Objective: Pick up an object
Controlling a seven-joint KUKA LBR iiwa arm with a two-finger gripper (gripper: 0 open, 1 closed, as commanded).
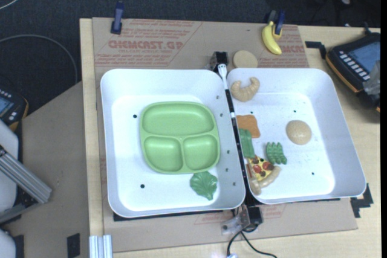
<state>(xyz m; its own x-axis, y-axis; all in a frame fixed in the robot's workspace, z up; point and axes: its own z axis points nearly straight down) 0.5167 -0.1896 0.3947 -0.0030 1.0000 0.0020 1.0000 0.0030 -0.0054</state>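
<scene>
Candidate objects lie loose in right bin [329, 99]: bread roll [298, 132] alone mid-bin, easiest reach; croissant [245, 88], pizza slice [262, 170], green toys crowd the divider. Left bin [115, 130]: green divided plate [179, 136], lettuce leaf [204, 184]. Finger state: cannot tell.

I see a green tray [179, 136] and lettuce [204, 184] in the left bin [115, 148]; croissant [245, 89], bun [298, 132] and pizza [263, 170] in the right bin [338, 148].
</scene>
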